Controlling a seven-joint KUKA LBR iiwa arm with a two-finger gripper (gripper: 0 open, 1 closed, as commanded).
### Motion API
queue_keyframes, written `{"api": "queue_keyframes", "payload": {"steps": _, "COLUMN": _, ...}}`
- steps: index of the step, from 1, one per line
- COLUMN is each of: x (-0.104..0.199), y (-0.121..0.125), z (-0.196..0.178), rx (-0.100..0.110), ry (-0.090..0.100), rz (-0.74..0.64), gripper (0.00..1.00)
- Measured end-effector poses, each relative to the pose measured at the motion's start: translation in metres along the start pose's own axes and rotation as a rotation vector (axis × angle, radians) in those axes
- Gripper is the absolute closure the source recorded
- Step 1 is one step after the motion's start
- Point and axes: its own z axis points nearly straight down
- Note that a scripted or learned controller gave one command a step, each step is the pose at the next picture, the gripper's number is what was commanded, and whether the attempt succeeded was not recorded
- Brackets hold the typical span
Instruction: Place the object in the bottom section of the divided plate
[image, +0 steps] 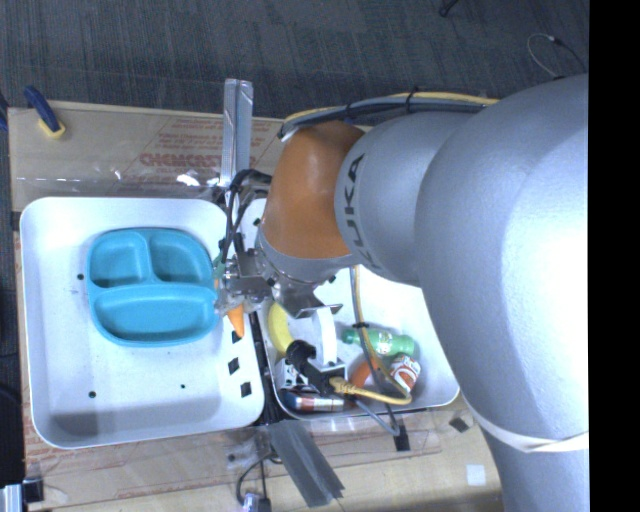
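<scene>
So from the overhead camera, the arm (430, 220) is hogging most of the shot, reaching in from the right with its orange band parked right over the divider between the two bins. The hand (236, 300) sits at the right edge of the left bin (60, 400), just touching or hovering beside the plate (150, 285), which lies in the upper half of that bin. There's a small orange thing, looks like a carrot (236, 322), poking out right under the hand, and it seems pinched there, but honestly the wrist blocks too much and I can't tell if the hand is clamped on it or not. The plate has two small sections on top and one big one along the bottom, and all three look bare. The right bin (440, 395) has the leftovers piled toward its bottom edge: a banana (279, 328), a green bottle (385, 345), and some darker bits I can't make out. My read is we're at the carry-over step, carrot at the plate's right rim but not over the bottom section yet. Next move would need a short shift toward the left bin's left edge so the carrot is over the big section, then a drop low enough that it doesn't bounce out.
</scene>
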Motion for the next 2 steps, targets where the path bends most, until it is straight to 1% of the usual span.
{"api": "queue_keyframes", "payload": {"steps": 1, "x": -0.0008, "y": 0.0002, "z": -0.0001, "rx": -0.001, "ry": 0.000, "rz": 0.002, "gripper": 0.00}}
{"api": "queue_keyframes", "payload": {"steps": 2, "x": -0.0016, "y": -0.0004, "z": -0.0053, "rx": 0.010, "ry": -0.003, "rz": -0.002, "gripper": 1.00}}
